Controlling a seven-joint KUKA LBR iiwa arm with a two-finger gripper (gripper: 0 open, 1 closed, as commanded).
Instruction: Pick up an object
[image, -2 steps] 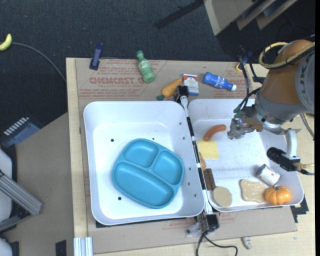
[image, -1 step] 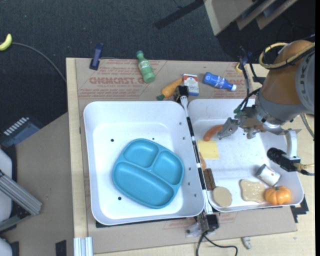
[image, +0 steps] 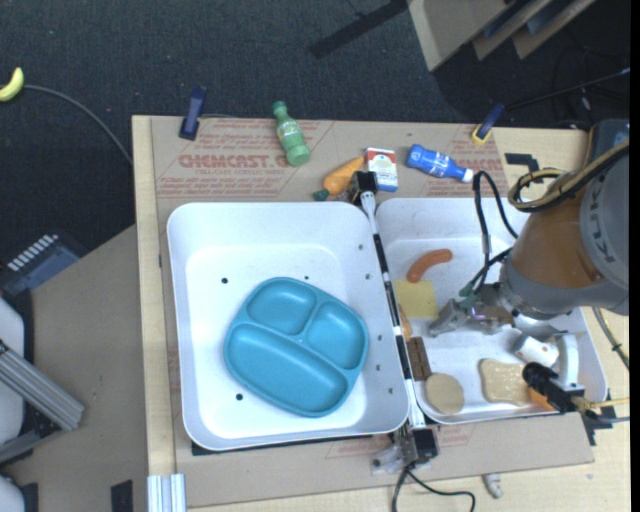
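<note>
The right bin (image: 480, 215) holds an orange-red sausage (image: 430, 263), a yellow cheese square (image: 415, 299), a round tan biscuit (image: 445, 392) and a tan bread slice (image: 503, 381). My gripper (image: 456, 314) hangs low over the middle of this bin, just right of the cheese square and below the sausage. It touches none of them that I can see. The grey arm with its orange band (image: 550, 250) reaches in from the right and hides the bin's right side. A white and orange piece (image: 540, 352) lies under the wrist.
The left bin (image: 200, 240) holds a blue divided plate (image: 295, 345). Behind the bins, on the bench, lie a green bottle (image: 291, 134), a blue bottle (image: 438, 163), a small carton (image: 381, 168) and an orange piece (image: 343, 175). Black cables (image: 490, 215) loop over the right bin.
</note>
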